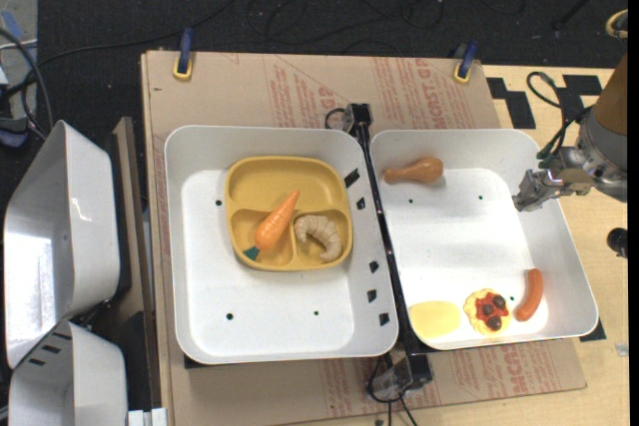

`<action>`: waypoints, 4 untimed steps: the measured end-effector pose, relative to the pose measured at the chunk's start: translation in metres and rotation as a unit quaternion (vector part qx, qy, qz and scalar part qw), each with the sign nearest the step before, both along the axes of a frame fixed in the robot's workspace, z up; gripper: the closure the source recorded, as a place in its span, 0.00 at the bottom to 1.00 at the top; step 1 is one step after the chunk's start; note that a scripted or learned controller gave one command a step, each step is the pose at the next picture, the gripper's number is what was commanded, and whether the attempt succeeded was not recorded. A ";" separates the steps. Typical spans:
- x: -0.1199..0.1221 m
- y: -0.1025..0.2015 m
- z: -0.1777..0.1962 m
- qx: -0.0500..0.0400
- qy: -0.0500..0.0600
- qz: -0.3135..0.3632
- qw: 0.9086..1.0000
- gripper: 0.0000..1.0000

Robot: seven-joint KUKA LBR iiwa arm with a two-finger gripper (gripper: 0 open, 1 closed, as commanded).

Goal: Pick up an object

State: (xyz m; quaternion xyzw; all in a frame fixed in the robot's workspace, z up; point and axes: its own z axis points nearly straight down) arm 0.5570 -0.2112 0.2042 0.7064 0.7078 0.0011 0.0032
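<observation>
The right bin [469, 219] holds a brown toy drumstick [415, 172] near its far wall, a yellow flat disc [434, 317], a small pizza-like piece with red toppings [487, 308] and an orange-red sausage [529, 294] along its near side. In the left bin [200, 254] a yellow divided plate [245, 187] carries an orange carrot [277, 219] and a pale shrimp [319, 235]. My gripper [536, 188] hangs at the right bin's right rim, well above the sausage and to the right of the drumstick, with nothing seen between its fingers.
A black divider [377, 234] runs between the two bins. The bins rest on a cardboard sheet [300, 95] held by yellow clamps [183, 65] at the back. White containers [60, 214] stand off the bench at the left.
</observation>
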 end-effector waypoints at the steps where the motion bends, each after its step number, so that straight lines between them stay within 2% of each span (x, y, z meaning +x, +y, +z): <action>1: 0.003 -0.006 0.063 0.000 0.000 0.000 1.000 1.00; 3: 0.004 0.114 0.044 0.002 0.004 0.003 1.000 1.00; 4: -0.005 0.166 0.051 0.002 0.004 0.003 1.000 1.00</action>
